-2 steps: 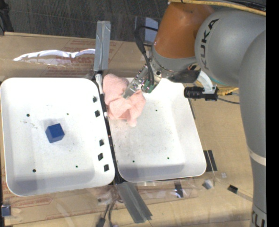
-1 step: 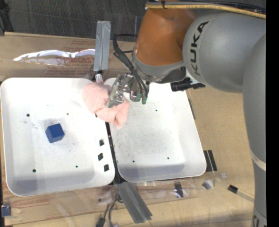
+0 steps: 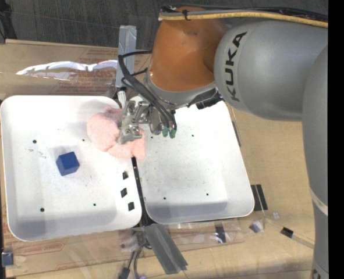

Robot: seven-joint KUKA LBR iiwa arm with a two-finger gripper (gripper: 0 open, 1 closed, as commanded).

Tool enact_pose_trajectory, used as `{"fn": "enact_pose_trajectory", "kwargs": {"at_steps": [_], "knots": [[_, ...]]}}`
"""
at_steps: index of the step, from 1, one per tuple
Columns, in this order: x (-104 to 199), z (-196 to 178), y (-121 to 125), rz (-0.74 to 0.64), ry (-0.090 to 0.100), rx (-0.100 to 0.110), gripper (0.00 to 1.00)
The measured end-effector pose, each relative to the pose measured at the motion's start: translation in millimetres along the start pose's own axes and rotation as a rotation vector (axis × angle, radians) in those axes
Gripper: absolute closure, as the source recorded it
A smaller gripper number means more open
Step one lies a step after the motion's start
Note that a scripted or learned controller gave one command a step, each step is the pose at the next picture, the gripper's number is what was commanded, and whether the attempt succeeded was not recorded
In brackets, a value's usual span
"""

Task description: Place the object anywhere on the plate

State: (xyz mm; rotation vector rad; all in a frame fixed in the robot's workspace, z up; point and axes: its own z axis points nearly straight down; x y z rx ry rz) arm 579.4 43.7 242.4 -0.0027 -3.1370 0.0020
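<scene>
my tool (image 3: 131, 131) over pink plate (image 3: 110, 133), finger state unclear. blue cube (image 3: 68, 163) well apart: light, stiff; take it by opposite flat faces.

Viewpoint: you look from one fixed camera mounted above the bench (image 3: 276, 225), tilted down at a slant.
Facing: your view runs across both white bins, the left bin (image 3: 20, 214) and the right bin (image 3: 236, 196), which lie side by side across the middle of the frame.
Far edge: you see dark floor along the top.
Near edge: you see tape and brackets on the bench along the bottom.
Closeness: you sit near enough that the two bins span most of the width.
Arm entry: the arm (image 3: 259, 57) comes in from your right and looms large, nearer the lens than the bins, covering the upper right of the view.
</scene>
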Motion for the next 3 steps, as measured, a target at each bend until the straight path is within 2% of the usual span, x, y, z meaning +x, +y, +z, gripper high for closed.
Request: {"fn": "enact_pose_trajectory", "kwargs": {"at_steps": [2,3], "knots": [[26.5,2.8,99.8,-0.008,-0.003,0.0,1.0],[26.3,2.5,99.5,-0.007,-0.004,0.0,0.0]]}}
